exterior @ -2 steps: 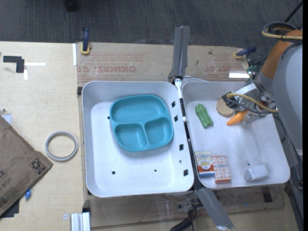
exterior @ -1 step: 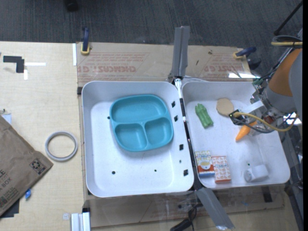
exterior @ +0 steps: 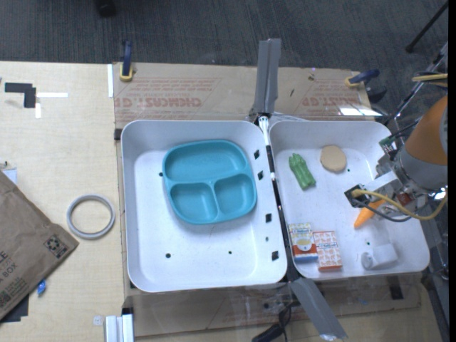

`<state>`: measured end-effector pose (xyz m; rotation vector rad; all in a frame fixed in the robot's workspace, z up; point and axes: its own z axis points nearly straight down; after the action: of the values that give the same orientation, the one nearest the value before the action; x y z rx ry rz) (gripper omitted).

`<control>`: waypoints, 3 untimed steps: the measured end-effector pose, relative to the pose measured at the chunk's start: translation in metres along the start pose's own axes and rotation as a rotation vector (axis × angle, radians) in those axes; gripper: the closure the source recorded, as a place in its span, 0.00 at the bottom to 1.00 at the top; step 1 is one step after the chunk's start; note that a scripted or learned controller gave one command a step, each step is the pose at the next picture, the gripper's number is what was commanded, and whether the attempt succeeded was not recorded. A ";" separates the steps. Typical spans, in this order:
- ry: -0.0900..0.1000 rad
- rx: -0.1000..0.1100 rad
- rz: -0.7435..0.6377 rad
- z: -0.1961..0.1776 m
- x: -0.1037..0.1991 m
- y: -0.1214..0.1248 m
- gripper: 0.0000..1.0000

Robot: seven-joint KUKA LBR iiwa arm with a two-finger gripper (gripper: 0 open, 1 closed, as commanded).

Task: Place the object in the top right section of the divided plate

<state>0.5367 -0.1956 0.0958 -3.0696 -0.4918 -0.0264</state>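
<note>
Look to the left bin (exterior: 142, 262) and you find the divided plate (exterior: 203, 164): teal, glossy, with rounded corners, one wide section across its upper side and two smaller ones along its lower side. It sits slightly turned, in the upper middle of that bin.

At the right edge of the frame the hand (exterior: 379, 206) hangs low over the right bin (exterior: 335, 205). You cannot tell from here how wide it stands. A small orange piece (exterior: 363, 217) (tapered, rather like a carrot) lies just beside the hand, towards the lower left of it. Whether the two touch is unclear.

Elsewhere in the right bin you see a green pod (exterior: 301, 171) and a tan disc (exterior: 333, 158) near the top, and two small printed boxes (exterior: 315, 246) side by side at the bottom.
</note>
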 end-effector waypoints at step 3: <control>-0.023 -0.010 -0.006 0.004 -0.043 -0.026 1.00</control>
<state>0.4878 -0.1847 0.0911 -3.0816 -0.5033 0.0065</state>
